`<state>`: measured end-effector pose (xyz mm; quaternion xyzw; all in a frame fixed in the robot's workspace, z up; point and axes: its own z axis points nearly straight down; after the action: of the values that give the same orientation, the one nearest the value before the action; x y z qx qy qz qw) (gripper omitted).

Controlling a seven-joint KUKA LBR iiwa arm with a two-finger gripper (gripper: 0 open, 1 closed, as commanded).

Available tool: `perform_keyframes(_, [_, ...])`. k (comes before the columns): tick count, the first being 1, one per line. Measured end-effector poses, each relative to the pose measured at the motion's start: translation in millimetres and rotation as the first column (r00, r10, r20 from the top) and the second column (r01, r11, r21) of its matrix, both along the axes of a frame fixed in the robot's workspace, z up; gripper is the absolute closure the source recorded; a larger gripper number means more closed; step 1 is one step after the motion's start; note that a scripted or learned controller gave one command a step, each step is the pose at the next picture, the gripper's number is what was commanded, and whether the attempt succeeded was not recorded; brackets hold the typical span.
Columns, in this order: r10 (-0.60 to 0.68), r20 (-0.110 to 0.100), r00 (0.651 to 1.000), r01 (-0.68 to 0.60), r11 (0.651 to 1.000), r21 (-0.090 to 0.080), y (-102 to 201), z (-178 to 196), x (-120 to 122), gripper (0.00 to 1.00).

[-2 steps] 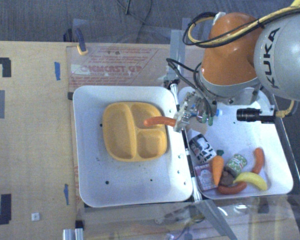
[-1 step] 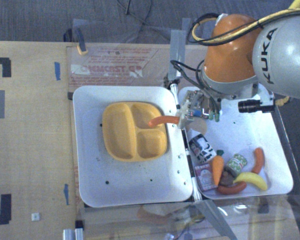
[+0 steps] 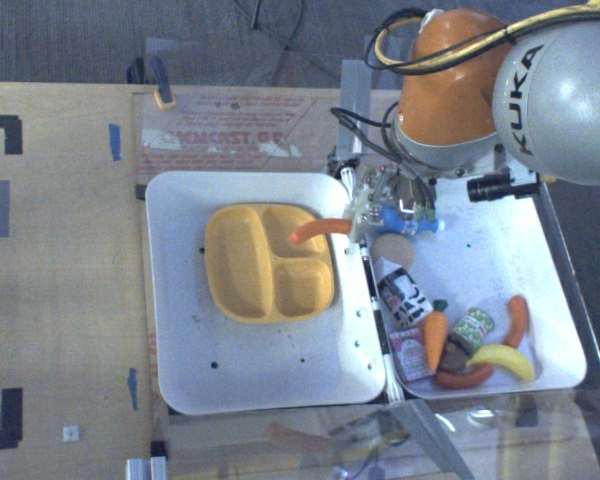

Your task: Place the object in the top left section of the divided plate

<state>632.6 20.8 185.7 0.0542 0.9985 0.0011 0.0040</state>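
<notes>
The arm (image 3: 500, 88) reaches in from the right, and its gripper (image 3: 365, 218) hangs over the ridge where the two bins meet, just right of the plate (image 3: 270, 263). An orange sausage (image 3: 320, 230) sticks out leftward from the gripper, its right end at the fingers and its free left end over the plate's far right rim. It looks pinched at that end, so the gripper reads as clenched on the sausage, though the wrist hardware crowds the contact and hides exactly how the fingers sit. The yellow plate lies in the left bin (image 3: 180, 368), a large section on its left and smaller ones on its right. The sausage is lifted and carried across from the right bin (image 3: 555, 268), so the pick seems done and the carry is well along. What is left, as I judge it, is to travel farther left over the plate to the far left section, lower, and let go; at present the sausage tip reaches only the right part of the plate. Other items lie at the near end of the right bin: a carrot (image 3: 435, 335), a banana (image 3: 505, 360), a second sausage (image 3: 518, 318), a green packet (image 3: 472, 325), a dark can (image 3: 404, 296) and a small carton (image 3: 408, 354).
</notes>
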Motion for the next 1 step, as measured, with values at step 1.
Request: perform_keyframes(1, [0.112,0.001,0.994,-0.112,0.994,0.0,33.6,0.1,0.2,1.0])
